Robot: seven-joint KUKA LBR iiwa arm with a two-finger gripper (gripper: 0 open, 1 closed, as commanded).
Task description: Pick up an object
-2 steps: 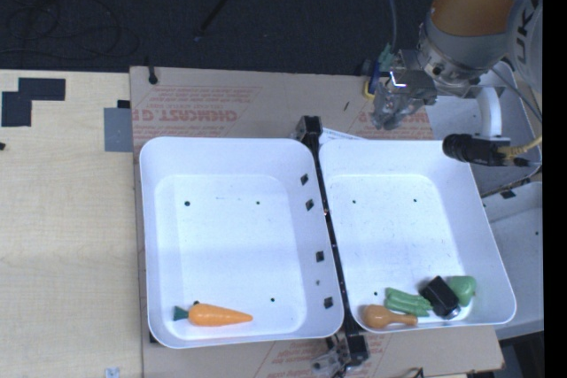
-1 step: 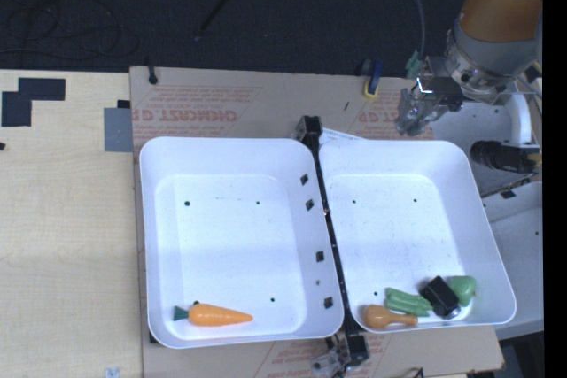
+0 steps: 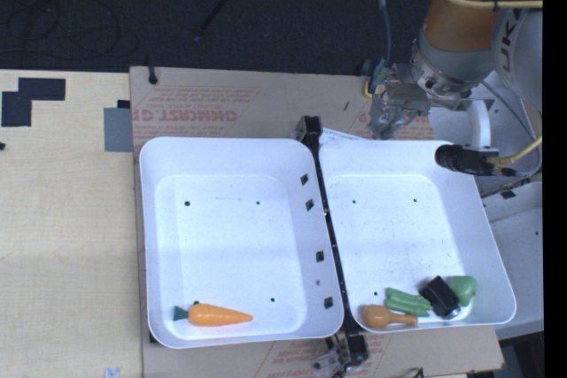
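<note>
The tool (image 3: 388, 121) is hovering above the far edge of the right bin (image 3: 403, 157), carrying nothing visible; how wide it is set I cannot tell. The nearest things are lying well apart from it, at that bin's near right corner: a black block (image 3: 439, 296), green pieces (image 3: 408, 302) and a tan gourd-shaped toy (image 3: 387, 317). A carrot (image 3: 219, 314) is lying lengthwise along the left bin's (image 3: 151, 190) near edge.
</note>
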